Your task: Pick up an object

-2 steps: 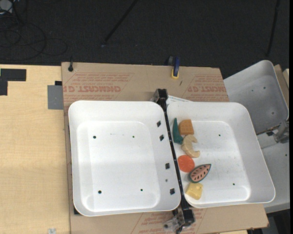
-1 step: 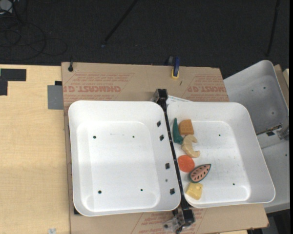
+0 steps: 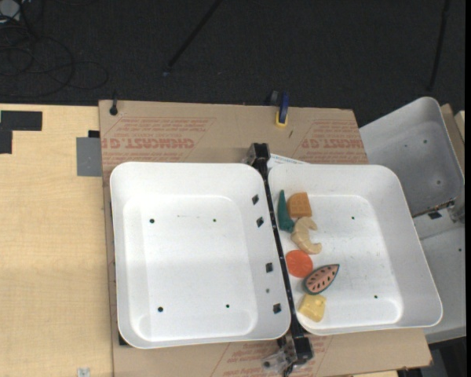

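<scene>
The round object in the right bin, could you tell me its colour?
Orange-red round object, shown in the camera view.

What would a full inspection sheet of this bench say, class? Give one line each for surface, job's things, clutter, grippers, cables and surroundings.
Surface: two white bins side by side on brown cardboard over a light wooden bench; left bin, right bin.
Job's things: all along the right bin's left wall: orange-brown block, dark green piece, cream curved piece, red-orange round piece, brown leaf-shaped piece, yellow piece.
Clutter: nothing seen.
Grippers: nothing seen.
Cables: dark loops on the black floor at top left.
Surroundings: blue-and-yellow clamp on the cardboard's far edge; grey metal panel at right.
</scene>
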Tool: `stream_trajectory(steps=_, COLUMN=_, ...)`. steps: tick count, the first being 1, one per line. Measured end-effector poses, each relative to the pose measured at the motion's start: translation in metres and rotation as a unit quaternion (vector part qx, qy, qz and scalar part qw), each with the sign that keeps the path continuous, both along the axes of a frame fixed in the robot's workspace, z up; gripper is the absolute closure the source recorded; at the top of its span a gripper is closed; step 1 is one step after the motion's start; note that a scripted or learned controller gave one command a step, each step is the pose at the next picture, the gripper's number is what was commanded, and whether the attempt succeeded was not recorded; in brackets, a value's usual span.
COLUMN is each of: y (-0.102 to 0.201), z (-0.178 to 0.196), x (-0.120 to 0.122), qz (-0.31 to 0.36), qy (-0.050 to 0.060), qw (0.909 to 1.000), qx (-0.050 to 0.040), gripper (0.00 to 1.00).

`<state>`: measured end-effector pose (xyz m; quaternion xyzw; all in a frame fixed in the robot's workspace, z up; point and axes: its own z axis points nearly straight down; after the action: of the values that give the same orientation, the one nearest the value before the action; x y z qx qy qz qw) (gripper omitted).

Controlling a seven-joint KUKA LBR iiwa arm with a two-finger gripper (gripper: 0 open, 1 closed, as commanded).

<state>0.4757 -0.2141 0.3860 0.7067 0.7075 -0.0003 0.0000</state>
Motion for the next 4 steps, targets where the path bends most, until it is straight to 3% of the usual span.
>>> stream_trajectory(steps=1, y=0.0, z=0.029, x=0.0, qz=0.0, qy=-0.001, qw=1.0, qx=-0.0003, gripper=1.0)
stream_trajectory(steps=2, y=0.089, z=0.009, x=0.001, qz=0.004, qy=0.002, qw=1.0, qx=0.0018, gripper=1.0)
stream_trajectory(steps=3, y=0.011, z=0.053, x=0.0, qz=-0.003, qy=-0.001, qw=1.0, qx=-0.0019, gripper=1.0)
stream_trajectory(steps=4, y=0.076, z=-0.084, x=-0.001, qz=0.001, qy=0.008, qw=1.0, qx=0.0035, gripper=1.0)
